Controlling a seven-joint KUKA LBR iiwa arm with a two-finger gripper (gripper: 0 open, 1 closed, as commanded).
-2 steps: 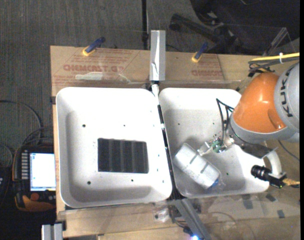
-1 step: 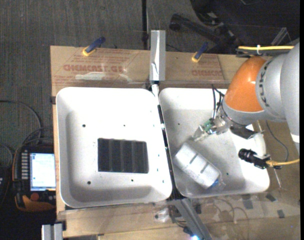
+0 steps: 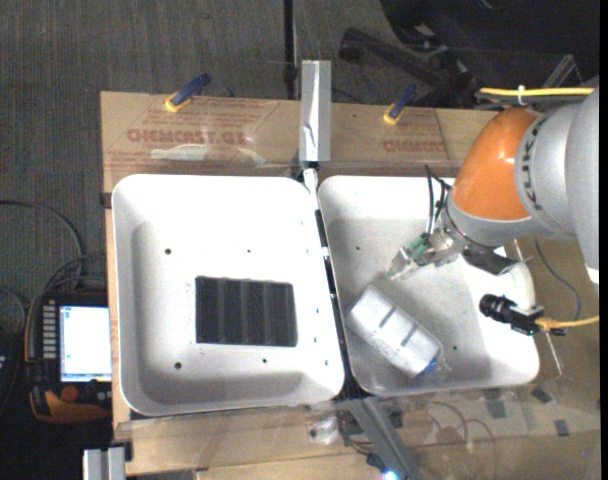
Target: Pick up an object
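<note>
A black ribbed rectangular pad [image 3: 244,311] lies flat in the middle of the left bin [image 3: 144,218]. In the right bin [image 3: 364,208], a whitish, translucent bottle-like container [image 3: 392,332] lies on its side near the front left corner, with a bluish end pointing to the front right. My gripper [image 3: 414,257] hangs over the middle of the right bin, just above and slightly right of the container's upper end, under the orange band [image 3: 492,183] of the arm. Nothing is visibly held in it.
A black connector with a yellow cable [image 3: 509,310] sits at the right bin's right side. The bins' shared wall [image 3: 326,268] runs between them. Behind the bins is a cardboard sheet [image 3: 214,138] held by two clamps, with an upright metal post [image 3: 314,118].
</note>
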